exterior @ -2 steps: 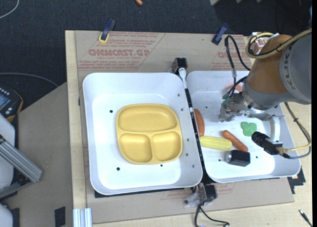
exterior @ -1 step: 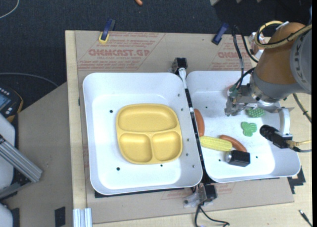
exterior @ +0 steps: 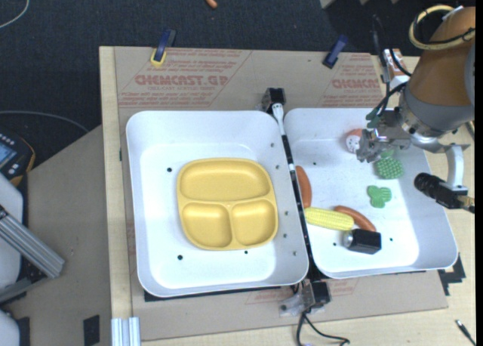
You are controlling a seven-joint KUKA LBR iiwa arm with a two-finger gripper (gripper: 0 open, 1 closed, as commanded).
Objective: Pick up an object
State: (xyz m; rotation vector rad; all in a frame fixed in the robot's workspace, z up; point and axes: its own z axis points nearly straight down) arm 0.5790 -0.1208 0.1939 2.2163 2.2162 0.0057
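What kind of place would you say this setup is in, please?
Most likely a robotics lab test bench: two white bins clamped onto a cardboard-covered bench, toy food such as a corn cob, and the arm's end effector over the right bin.

The hand (exterior: 372, 148) hangs over the right bin (exterior: 434, 250) beside a green knobbly toy (exterior: 389, 165).
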